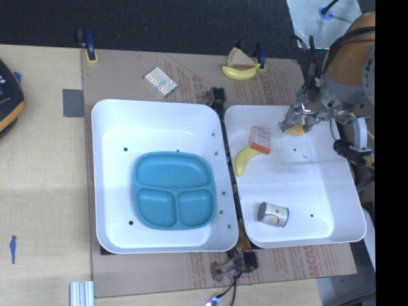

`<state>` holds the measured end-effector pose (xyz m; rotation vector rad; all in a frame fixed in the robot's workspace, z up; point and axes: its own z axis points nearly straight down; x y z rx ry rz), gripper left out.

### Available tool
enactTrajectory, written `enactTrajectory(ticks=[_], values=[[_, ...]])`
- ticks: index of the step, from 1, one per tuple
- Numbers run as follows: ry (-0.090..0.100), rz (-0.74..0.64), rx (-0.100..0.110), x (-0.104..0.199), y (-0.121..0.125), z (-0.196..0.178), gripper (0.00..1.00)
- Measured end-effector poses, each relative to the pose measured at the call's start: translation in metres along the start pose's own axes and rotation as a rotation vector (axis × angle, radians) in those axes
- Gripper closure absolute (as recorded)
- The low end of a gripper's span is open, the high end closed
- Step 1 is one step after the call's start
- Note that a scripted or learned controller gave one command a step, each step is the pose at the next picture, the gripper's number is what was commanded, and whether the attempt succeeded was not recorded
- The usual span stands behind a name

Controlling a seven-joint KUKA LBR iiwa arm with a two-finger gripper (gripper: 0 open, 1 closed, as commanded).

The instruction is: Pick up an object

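The gripper (298,123) sits at one o'clock in the right bin (331,190), jaws seemingly closed on a small yellow object (294,130). A shallow grip may let it slip.

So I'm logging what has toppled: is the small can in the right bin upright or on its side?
On its side. The can lies on the right bin's floor, its round end facing left and its printed side showing.

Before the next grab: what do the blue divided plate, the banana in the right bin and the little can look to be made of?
Blue divided plate: likely moulded plastic, smooth and matte, uniform colour with soft rounded compartments. Banana: probably a plastic toy, evenly yellow and slightly glossy. Can: seemingly a metal body with a printed paper label; too small to be sure.
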<state>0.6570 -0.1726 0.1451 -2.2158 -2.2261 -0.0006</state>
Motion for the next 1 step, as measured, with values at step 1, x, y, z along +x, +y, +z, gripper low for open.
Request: enactTrajectory(ticks=[1], values=[[0.001,0.001,0.002,0.0709,-0.021,-0.0483,1.0]])
